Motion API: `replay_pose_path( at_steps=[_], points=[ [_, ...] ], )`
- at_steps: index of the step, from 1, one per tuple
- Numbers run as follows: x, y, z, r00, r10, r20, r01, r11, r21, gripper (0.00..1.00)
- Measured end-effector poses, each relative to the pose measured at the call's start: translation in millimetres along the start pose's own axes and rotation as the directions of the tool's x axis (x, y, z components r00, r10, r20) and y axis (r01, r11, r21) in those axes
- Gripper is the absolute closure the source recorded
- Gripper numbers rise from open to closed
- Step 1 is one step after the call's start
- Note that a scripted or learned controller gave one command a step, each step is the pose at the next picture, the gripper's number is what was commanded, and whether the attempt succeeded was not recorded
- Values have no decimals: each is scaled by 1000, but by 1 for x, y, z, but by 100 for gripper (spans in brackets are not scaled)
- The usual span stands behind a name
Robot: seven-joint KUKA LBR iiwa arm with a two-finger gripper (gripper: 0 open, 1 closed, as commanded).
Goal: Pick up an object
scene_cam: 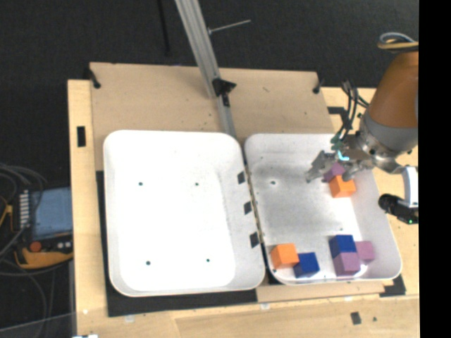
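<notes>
My gripper (334,166) hangs over the far right part of the right bin (296,203), its grey fingers (318,167) spread open. Just below it lies an orange block (344,186). A small purple block (338,170) peeks out between the fingers, partly hidden by them; I cannot tell whether they touch it. At the bin's near edge lie another orange block (285,254), a blue block (307,264), a second blue block (342,244) and two purple blocks (347,263) (366,251).
The left bin (176,210) sits beside the right one, with a row of black clips (248,206) along the divide. A slanted metal pole (204,48) rises behind the bins. Cables and a control box (42,220) lie off the bench's left edge.
</notes>
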State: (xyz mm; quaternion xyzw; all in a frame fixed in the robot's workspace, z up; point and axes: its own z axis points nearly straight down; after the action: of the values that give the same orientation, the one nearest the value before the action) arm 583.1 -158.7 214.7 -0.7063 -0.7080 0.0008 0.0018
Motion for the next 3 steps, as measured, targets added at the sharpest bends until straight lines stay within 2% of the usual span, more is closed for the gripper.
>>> replay_pose_path(
  at_steps=[1,3],
  points=[
    [0,1,-3,1000,0,1,0,1000,-5,0],
    [11,1,88,1000,3,3,-3,1000,0,0]
  ],
)
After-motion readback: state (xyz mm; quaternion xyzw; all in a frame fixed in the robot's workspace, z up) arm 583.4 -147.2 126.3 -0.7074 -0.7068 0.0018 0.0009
